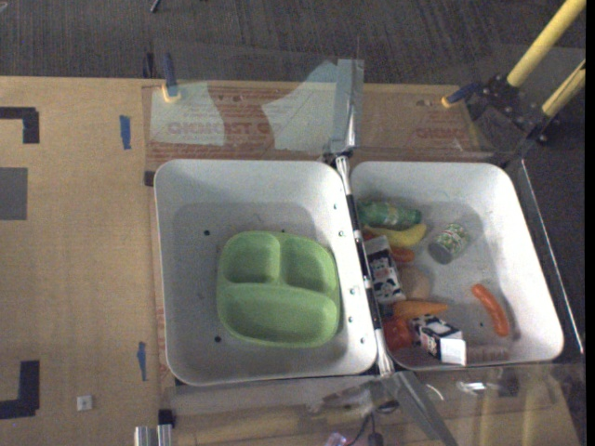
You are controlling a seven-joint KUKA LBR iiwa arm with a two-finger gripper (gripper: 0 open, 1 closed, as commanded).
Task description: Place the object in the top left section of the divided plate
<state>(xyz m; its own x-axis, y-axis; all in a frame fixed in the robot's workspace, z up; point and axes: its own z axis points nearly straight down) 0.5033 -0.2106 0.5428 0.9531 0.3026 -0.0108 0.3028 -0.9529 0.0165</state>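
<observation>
1. We could read no writing on the small cartons (384, 272) in the right bin (521, 203).
2. The green divided plate (277, 288) lay in the left bin (186, 203), three sections bare.
3. We could not tell the claw's state.

The divided plate (277, 289) at the frame's centre looks like smooth green plastic with a soft, half-matt sheen. Both bins, the left bin (177, 249) and the right bin (521, 249), look like smooth white plastic, faintly glossy along their rims. The bench (74, 277) on the left looks like matt pale wood or board, with strips of blue tape (125, 132). The green bottle (389, 215) and the small can (450, 242) in the right bin appear glossy. The small carton (383, 273) looks like printed cardboard.
</observation>
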